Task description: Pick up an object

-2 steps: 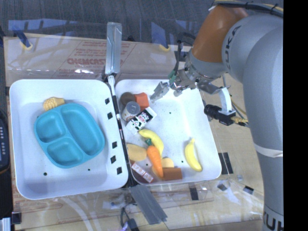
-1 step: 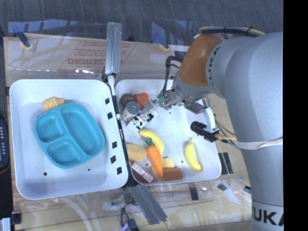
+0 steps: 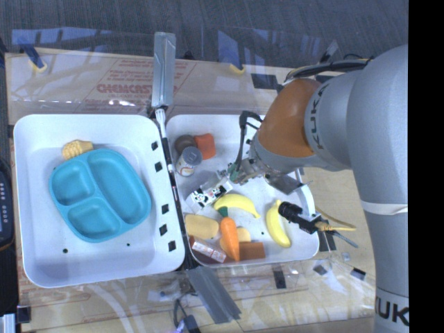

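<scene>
A: Where's the gripper point(image 3: 232, 174)?

B: Low in the right bin point(image 3: 305, 252), just above the banana point(image 3: 236, 203). Whether it's open or holding anything, I cannot tell.

A: Advice?

B: Centre over the banana and avoid the carrot point(image 3: 229, 236) just below it.

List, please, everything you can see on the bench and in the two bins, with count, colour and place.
bins: 2, white, side by side on the bench
tray: 1, blue, three compartments, left bin
corn: 1, yellow, left bin, at the tray's far-left edge
bananas: 2, yellow, right bin, middle and right
carrot: 1, orange, right bin, near edge
can: 1, grey top, right bin, far left
orange block: 1, right bin, beside the can
arm: 1, grey with orange band, over right bin
gripper: 1, low over the right bin's middle
</scene>
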`<state>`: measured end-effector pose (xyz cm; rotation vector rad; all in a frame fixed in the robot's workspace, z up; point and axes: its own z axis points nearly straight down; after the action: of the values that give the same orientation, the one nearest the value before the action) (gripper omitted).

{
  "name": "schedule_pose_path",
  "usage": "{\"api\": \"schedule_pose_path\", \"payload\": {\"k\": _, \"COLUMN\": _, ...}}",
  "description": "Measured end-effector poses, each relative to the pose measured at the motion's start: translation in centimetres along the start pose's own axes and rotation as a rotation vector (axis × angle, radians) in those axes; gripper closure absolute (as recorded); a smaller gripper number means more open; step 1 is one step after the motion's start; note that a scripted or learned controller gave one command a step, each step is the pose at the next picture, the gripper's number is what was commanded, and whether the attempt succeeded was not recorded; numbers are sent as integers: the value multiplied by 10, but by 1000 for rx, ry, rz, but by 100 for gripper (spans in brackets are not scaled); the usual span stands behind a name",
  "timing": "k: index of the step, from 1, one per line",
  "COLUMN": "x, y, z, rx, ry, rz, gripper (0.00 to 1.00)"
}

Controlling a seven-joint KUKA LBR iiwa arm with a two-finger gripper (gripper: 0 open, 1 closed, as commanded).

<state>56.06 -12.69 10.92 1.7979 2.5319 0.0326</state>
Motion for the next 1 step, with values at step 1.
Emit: {"api": "schedule_pose_path", "payload": {"k": 1, "x": -96, "y": 48, "z": 3, "rx": 6, "ry": 0, "rz": 67, "gripper": 0}}
